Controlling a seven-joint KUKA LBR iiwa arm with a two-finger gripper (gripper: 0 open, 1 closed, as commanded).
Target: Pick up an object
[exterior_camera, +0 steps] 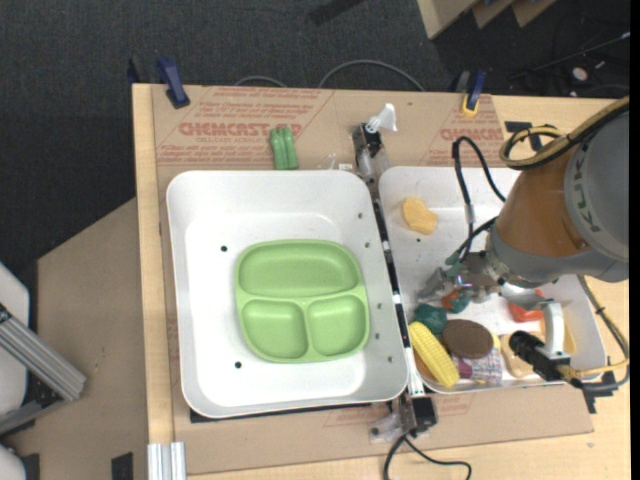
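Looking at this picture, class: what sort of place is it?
Probably a robotics lab: a robot arm reaches over two white bins, one holding toy food such as corn, on a clamped bench.

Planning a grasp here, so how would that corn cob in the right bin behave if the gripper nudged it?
The corn cob looks rounded and elongated, so it would probably roll sideways. It lies against the bin wall and a brown disc, which may block it. Likely rigid.

A robotics lab: clamped cardboard-covered bench, two white bins, trailing cables.
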